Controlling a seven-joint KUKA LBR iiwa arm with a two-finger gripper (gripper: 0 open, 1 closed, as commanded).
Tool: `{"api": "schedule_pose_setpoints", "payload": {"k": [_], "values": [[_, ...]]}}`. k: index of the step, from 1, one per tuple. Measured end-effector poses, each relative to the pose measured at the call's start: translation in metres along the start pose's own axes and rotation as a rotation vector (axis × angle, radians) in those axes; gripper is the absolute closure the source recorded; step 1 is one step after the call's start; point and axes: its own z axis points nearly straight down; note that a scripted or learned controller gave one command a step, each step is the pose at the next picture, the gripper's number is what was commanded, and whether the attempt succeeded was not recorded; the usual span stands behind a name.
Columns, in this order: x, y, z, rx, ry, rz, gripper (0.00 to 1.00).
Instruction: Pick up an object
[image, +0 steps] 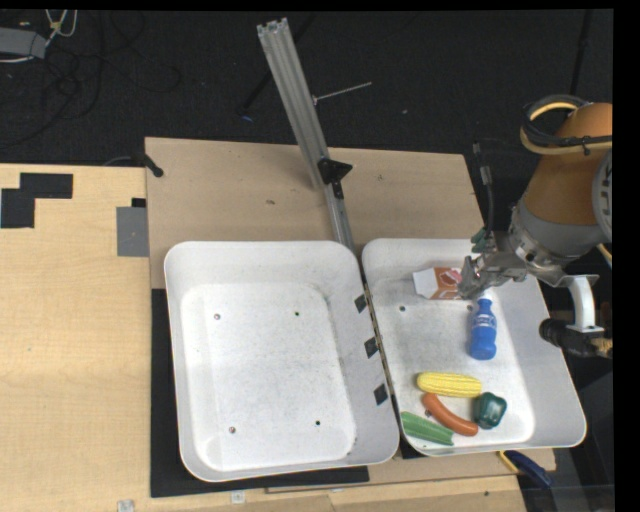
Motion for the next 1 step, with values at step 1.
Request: {"api": "schedule_pose_setpoints", "payload": {"k": [1], "values": [[-0.0010,0.0004,-0.0290,0.003,0.001,0.000,1.00]]}}
